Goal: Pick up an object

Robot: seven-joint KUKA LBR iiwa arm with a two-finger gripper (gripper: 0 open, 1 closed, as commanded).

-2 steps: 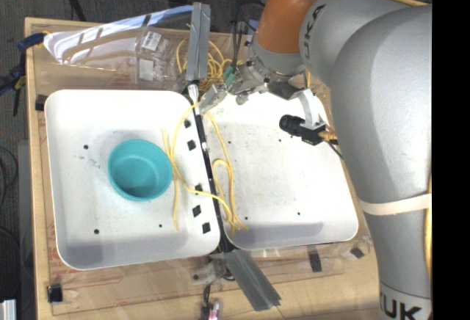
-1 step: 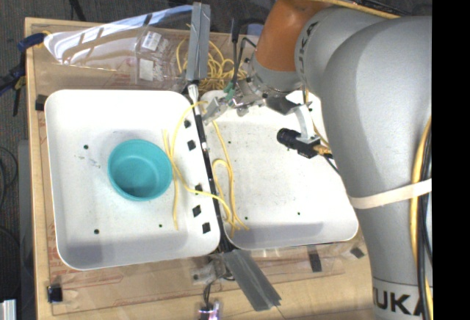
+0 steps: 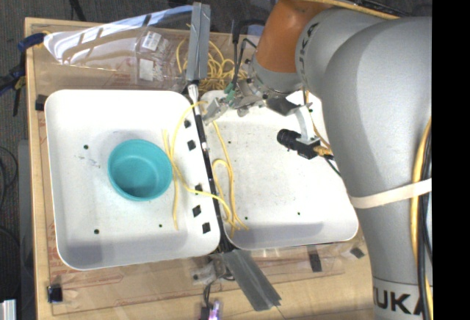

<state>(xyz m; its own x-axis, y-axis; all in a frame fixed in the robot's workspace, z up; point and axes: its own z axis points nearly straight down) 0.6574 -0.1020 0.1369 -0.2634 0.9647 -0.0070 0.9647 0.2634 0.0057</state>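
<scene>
While the arm (image 3: 367,91) reaches in from the right, going left to right: wooden desk (image 3: 44,267) carries two shallow white bins side by side. Clear plastic sheet (image 3: 110,47) lies on the desk at upper left of the frame, above the left bin (image 3: 73,238). Left bin holds a teal bowl (image 3: 140,169), upright, left of frame centre, well apart from the bin walls. Yellow cords (image 3: 180,164) drape over the divider between the bins, trailing into both; more yellow cord is bunched at upper centre behind the bins. Black clips sit along the divider. Grey bar (image 3: 197,40) runs up from the divider at upper centre; a second grey piece lies at bottom centre below the bins.

Right bin (image 3: 294,227) floor is mostly bare white with a few dark dots. Claw (image 3: 220,107) sits low at the upper left corner of the right bin, just beside the divider, well apart from the bowl. Fingers are too cluttered by cords and wrist hardware; can't tell whether they're spread or closed. Small black part (image 3: 294,141) with an orange tip hangs off the wrist over the right bin. Orange band and grey arm body cover the right side of the frame.
</scene>
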